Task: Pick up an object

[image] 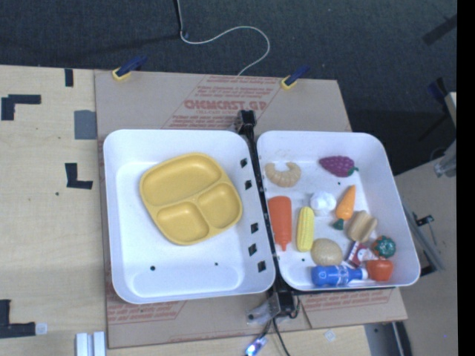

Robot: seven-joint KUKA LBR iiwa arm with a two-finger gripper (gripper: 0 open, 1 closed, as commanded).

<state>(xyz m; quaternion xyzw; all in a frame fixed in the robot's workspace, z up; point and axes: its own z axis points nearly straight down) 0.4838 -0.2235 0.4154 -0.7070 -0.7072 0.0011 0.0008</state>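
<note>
Toy foods, among them a carrot and corn, are gathered in the right bin; a yellow tray is seated in the left bin.

Left bin: holds divided plate | Right bin: croissant and grapes at rear; sausage left of corn | Bottle along front wall, potato behind it

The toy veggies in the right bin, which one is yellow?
The yellow toy corn cob, lying lengthwise in the middle of the right white bin. Beside it, the long toy carrot and the small toy carrot are both orange.
</note>
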